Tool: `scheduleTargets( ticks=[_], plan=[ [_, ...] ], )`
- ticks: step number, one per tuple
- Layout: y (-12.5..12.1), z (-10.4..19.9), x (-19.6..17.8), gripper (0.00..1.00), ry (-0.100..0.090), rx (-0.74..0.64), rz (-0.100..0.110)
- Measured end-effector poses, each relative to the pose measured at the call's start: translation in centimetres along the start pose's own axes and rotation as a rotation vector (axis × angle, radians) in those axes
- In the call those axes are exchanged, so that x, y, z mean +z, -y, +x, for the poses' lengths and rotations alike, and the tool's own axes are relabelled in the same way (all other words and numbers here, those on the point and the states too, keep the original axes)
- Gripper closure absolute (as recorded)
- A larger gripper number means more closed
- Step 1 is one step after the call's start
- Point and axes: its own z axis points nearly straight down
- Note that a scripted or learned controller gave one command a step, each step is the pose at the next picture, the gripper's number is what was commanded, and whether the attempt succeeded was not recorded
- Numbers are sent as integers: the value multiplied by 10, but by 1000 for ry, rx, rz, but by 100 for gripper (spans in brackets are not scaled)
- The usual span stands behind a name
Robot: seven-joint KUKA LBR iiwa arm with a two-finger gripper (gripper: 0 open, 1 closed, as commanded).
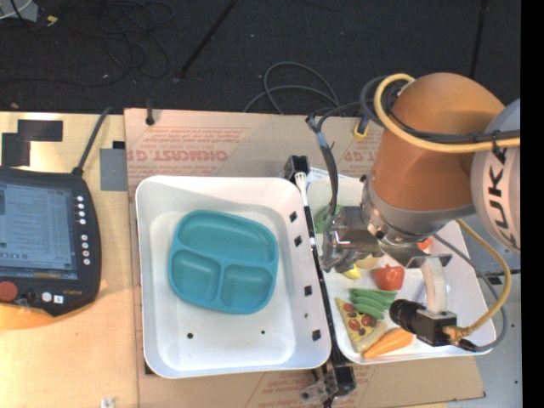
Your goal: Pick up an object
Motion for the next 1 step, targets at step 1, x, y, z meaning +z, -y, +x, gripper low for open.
scheduleTargets(
  ticks=[1],
  plan=[
    [0, -1, -9, 100, 1, -3, 5]
  ],
)
